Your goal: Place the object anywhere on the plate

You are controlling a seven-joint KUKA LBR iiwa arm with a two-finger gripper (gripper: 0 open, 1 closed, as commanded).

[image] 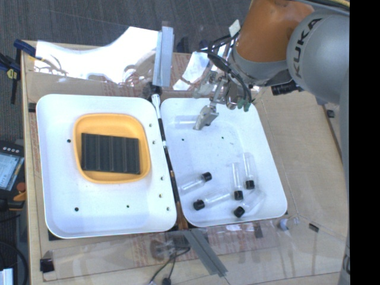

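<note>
Several clear vials with black caps lie in the near half of the right bin point(261, 135); one of them point(195, 183) is toward the left and another point(247, 166) toward the right. A yellow plate point(89, 126) with a dark ridged centre point(111, 153) rests in the left bin point(53, 177). My gripper point(205, 119) hangs over the far part of the right bin, well apart from the vials and to the right of the plate. Nothing shows in it.
A raised divider point(165, 153) runs between the two bins. White sheets and an upright grey bar point(163, 55) stand behind the bins. A dark device point(9, 165) sits at the bench's left edge.
</note>
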